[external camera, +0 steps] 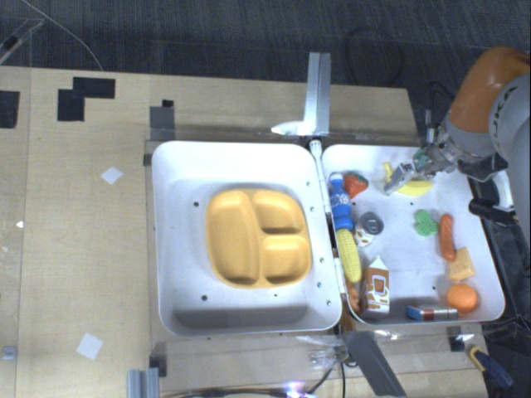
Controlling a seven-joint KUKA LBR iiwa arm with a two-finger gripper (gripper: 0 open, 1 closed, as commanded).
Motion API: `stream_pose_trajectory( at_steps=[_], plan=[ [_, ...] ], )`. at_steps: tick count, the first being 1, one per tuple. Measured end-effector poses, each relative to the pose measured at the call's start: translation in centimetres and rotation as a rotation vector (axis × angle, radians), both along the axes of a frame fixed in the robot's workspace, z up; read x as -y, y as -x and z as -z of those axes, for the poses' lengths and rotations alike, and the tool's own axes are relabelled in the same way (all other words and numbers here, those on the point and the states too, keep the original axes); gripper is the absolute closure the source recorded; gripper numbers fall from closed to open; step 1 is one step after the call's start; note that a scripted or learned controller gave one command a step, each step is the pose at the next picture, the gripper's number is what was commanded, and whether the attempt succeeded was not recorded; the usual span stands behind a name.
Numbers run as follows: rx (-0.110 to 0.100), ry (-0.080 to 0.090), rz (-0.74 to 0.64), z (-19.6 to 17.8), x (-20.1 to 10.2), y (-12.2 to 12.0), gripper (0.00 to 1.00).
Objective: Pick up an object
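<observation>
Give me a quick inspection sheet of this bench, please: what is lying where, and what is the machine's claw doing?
Surface: wooden bench bearing two shallow white bins side by side.
Left bin: holds a yellow divided tray.
Right bin: holds the things to pick, among them a blue bottle, corn cob, small carton, orange ball, green piece, sausage-like piece and a yellow piece.
Clutter: black marks on the bench, far left.
Gripper: low over the right bin's far side, beside the yellow piece; nothing seen held.
Cables: thin wires at the near edge.
Surroundings: dark floor beyond the bench.
</observation>
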State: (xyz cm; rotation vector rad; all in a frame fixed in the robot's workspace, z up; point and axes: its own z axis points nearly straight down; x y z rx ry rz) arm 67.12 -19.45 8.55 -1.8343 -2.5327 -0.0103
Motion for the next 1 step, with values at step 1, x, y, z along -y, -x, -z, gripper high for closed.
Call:
stream_pose_trajectory(
  at_steps=[1],
  plan=[
    [0.016, 0.013, -0.007, -1.18, 0.27, -0.34, 1.00]
  ],
)
